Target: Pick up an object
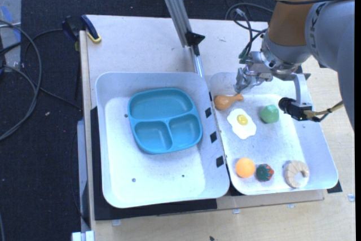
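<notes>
The right bin holds several toy foods: a brown drumstick at its far left, a fried egg, a green piece, an orange ball, a dark multicoloured piece and a tan shrimp-like piece. My gripper hangs over the bin's far left corner, its tips just above and to the right of the drumstick's thin end. Nothing shows between its fingers.
The left bin carries a blue divided plate. A slanted metal pole rises behind the bins. Cables lie on the bench at the back right, and a black fitting hangs from the wrist over the right bin.
</notes>
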Motion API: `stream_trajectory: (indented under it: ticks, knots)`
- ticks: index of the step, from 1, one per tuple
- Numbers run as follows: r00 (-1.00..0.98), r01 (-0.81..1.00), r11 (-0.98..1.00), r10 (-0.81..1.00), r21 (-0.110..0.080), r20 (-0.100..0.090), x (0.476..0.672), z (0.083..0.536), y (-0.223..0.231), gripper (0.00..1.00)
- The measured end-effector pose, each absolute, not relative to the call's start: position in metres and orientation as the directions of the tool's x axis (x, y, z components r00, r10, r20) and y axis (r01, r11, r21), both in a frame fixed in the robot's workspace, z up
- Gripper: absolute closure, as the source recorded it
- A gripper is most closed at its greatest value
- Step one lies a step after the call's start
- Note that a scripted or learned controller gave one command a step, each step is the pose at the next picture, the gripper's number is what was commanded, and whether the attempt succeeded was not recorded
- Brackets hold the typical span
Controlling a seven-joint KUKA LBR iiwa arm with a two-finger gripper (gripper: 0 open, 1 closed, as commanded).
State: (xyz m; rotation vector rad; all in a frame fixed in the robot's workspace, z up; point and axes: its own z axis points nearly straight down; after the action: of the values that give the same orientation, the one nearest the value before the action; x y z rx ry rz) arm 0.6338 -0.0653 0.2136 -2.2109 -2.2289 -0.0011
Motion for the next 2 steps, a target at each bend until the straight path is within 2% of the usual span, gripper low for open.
stream_trajectory:
  ticks: [2]
  knots:
    - [-0.008,1.0,0.008,1.0,0.001,0.001,0.628,0.238,0.043,1.0]
